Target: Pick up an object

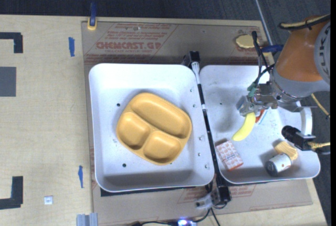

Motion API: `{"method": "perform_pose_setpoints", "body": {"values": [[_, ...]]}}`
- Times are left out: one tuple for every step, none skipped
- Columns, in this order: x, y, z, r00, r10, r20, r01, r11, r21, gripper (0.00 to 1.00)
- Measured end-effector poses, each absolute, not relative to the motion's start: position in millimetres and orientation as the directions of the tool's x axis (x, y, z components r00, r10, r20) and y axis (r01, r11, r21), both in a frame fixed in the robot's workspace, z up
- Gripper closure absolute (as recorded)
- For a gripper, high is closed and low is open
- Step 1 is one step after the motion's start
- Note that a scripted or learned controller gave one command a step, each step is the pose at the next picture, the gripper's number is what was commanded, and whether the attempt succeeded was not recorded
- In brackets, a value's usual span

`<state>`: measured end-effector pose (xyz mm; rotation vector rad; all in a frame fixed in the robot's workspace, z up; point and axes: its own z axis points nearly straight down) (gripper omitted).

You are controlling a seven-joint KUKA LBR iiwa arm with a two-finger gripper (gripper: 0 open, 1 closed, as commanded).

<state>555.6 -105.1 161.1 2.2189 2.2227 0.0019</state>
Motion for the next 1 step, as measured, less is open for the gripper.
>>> {"method": "perform_pose_setpoints", "body": {"values": [[528.8, -41.7, 184.8, -0.002, 1.000, 0.001, 1.000, 0.002, -0.002, 1.00]]}}
